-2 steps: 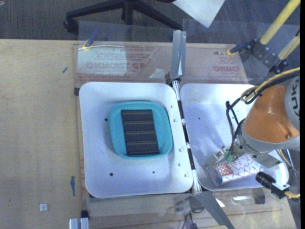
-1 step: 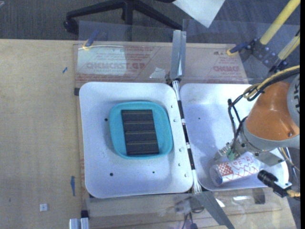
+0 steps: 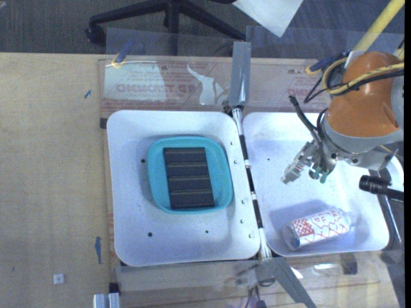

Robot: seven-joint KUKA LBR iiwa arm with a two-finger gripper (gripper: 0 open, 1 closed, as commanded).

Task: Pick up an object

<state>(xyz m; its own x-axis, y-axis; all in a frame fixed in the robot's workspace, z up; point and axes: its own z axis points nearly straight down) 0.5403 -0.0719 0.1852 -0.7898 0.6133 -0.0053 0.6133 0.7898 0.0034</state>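
A red-and-white patterned cup (image 3: pixel 318 227) lies on its side near the front of the right bin (image 3: pixel 273 140). In the left bin (image 3: pixel 125 140) sits a teal square dish (image 3: pixel 189 173) with a dark ribbed block (image 3: pixel 188 178) on top of it. My gripper (image 3: pixel 303 169) hangs over the middle of the right bin, above and behind the cup, apart from it. Nothing shows between its fingers.
A metal divider (image 3: pixel 247 175) runs between the two bins. A clear panel and a grey upright post (image 3: pixel 239 72) stand behind them. The wooden bench (image 3: pixel 48 172) stretches to the left. A black fitting (image 3: pixel 379 186) sticks out at the right bin's edge.
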